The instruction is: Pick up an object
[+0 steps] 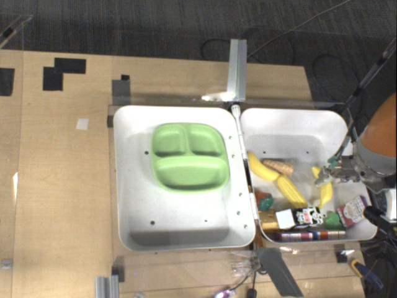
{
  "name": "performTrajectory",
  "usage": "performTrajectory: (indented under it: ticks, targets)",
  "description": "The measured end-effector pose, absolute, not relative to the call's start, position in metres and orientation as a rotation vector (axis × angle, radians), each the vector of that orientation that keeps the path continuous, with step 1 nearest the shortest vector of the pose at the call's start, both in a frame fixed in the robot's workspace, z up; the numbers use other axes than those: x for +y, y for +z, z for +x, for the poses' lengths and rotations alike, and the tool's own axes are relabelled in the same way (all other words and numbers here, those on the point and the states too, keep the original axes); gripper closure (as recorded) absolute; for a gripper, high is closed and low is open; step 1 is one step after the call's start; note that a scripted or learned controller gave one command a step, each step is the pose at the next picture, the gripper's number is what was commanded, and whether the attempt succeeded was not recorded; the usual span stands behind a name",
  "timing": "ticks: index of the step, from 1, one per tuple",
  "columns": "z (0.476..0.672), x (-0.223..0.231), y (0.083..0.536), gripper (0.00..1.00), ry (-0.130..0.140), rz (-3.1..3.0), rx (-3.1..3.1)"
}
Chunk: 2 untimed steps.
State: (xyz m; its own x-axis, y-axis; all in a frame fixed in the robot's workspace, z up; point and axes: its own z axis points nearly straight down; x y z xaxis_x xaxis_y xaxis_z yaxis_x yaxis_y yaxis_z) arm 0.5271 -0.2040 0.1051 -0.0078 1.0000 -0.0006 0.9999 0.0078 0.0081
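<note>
Reaching in from the right, arm (379, 143) hangs over the right bin (291, 124); jaws' state cannot be told. Yellow banana (263, 168), corn cob (290, 190) and small packets lie in that bin. Green divided plate (188, 155) sits in the left bin (133, 185).

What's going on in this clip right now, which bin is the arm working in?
The arm reaches in from the right over the right bin, with its gripper down near a small yellow piece at that bin's right side. Nothing can be seen held between its fingers. The right bin holds a jumble of small items, including a banana and a corn cob, piled toward its near edge. The left bin holds a green divided plate, untouched.
</note>
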Motion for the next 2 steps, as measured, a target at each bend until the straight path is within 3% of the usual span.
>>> performTrajectory:
  ticks: [1,2]
  targets:
    - [0.528,-0.204,0.105,1.0,0.003,2.051,2.375]
    - [0.549,-0.185,0.228,1.0,0.004,2.237,2.199]
